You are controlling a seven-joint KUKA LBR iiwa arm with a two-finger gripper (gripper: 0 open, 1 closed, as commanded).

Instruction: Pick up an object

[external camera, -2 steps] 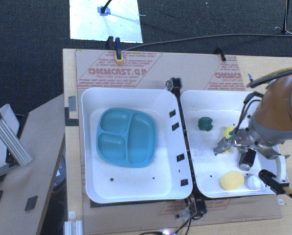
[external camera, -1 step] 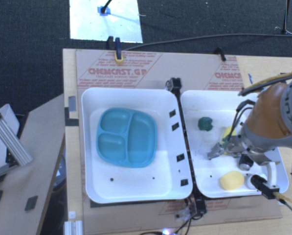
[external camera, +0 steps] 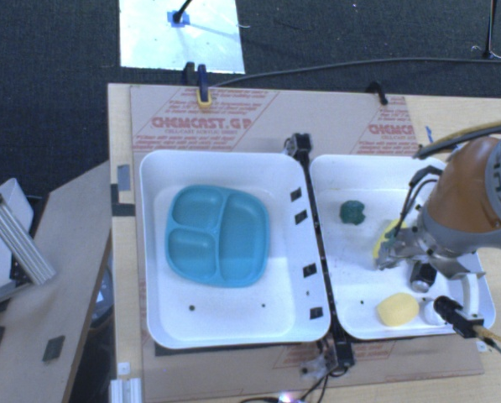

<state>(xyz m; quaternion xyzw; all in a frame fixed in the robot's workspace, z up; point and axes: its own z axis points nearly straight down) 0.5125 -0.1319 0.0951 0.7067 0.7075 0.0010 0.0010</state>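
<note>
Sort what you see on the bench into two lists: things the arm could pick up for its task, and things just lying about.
For the job:
- small dark green lump
- pale yellow rounded lump
- bright yellow-green piece beside the hand

Lying about:
- blue divided plastic plate
- left white bin
- yellow clamp

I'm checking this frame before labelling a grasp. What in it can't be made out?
- Gripper: in the camera view the arm's wrist covers the fingers, so open or shut is unclear.
- Yellow-green object: mostly hidden by the gripper; shape and whether it is held are unclear.
- Arm: cut off by the right edge.
- Green object and yellow object: too small and blurred to identify.
</note>
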